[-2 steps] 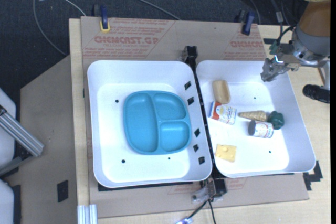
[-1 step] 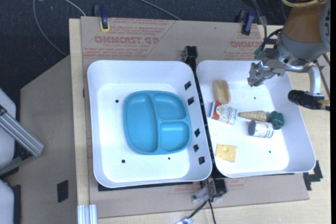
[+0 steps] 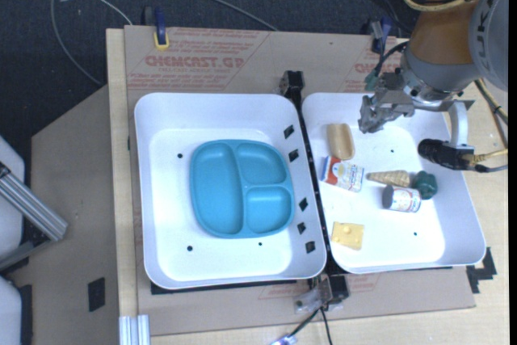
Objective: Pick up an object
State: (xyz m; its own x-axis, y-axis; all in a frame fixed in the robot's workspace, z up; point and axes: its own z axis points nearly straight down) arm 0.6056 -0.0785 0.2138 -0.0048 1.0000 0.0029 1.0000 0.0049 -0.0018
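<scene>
Two white bins lie before me, and every risk sits in the right bin [image 3: 440, 234]. The left bin [image 3: 149, 174] bears only a blue divided plate [image 3: 241, 188], which is broad, flat and poor to grasp. The arm [image 3: 444, 28] reaches in from 3 o'clock. Its gripper [image 3: 373, 119] hangs at 11 o'clock of the right bin, over bare floor. I cannot tell whether it is released or clenched, and that is itself a hazard: a clenched descent would only shove things about.

The nearest candidate is the tan bun [image 3: 340, 140], just beside the gripper at its 8 o'clock and close to the wall shared with the left bin. I judge a straight descent from here closes on nothing. A shift toward the bun could jam the gripper against that wall or squeeze the soft shape out sideways.

The ice-cream cone [image 3: 393, 176] lies on its side near the bin's centre, with its green scoop toward 3 o'clock. It is tapered and may roll or slip. The small carton [image 3: 343, 174] at 9 o'clock lies just beside the cone's tip, and the little can [image 3: 401, 199] sits just beside the cone at its 6 o'clock. A grasp there could catch two things or knock one away. The yellow cheese slice [image 3: 348, 234] lies flat and alone at 7 o'clock, and I expect a grasp to skid over it.
</scene>
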